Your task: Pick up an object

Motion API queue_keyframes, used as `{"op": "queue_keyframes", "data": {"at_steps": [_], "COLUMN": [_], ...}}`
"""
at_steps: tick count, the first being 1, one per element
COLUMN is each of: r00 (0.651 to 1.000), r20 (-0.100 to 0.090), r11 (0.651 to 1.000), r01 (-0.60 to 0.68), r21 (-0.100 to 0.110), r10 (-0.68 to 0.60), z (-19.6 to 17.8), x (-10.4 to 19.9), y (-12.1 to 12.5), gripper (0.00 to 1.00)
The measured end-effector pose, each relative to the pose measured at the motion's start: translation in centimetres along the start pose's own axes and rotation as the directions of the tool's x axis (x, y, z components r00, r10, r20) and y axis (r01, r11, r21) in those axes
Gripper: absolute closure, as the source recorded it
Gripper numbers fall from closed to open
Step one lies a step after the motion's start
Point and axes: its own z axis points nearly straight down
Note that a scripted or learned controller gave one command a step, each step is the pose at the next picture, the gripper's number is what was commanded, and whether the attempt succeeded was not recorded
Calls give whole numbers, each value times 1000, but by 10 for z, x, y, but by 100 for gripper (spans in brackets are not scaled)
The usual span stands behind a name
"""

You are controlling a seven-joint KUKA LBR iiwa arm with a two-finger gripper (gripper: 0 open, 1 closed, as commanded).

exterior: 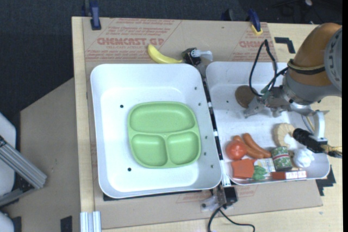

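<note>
"CHEMCAST GP" in red, repeated, on bench board (130, 41)

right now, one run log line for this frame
arm: over right bin | gripper: near brown disc | grasp: none seen | green tray: left bin

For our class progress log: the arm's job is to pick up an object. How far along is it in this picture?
Done: the arm has reached into the right bin, with the gripper low beside a brown disc. In hand: nothing visibly between its fingers. Left: the pick itself. The tomato, sausages, can and other toys lie at the bin's near end; the green tray sits in the left bin.
</note>
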Motion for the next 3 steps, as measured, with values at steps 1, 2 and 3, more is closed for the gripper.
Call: {"op": "queue_keyframes", "data": {"at_steps": [1, 2, 3], "r00": [1000, 1000, 1000], "r20": [4, 3, 1], "r11": [1000, 1000, 1000], "r01": [5, 3, -1], "r21": [-9, -5, 4], "r10": [-5, -3, 1], "z": [10, 10, 10], "x": [2, 10, 4], "y": [80, 96, 38], "gripper": [0, 0, 0]}}
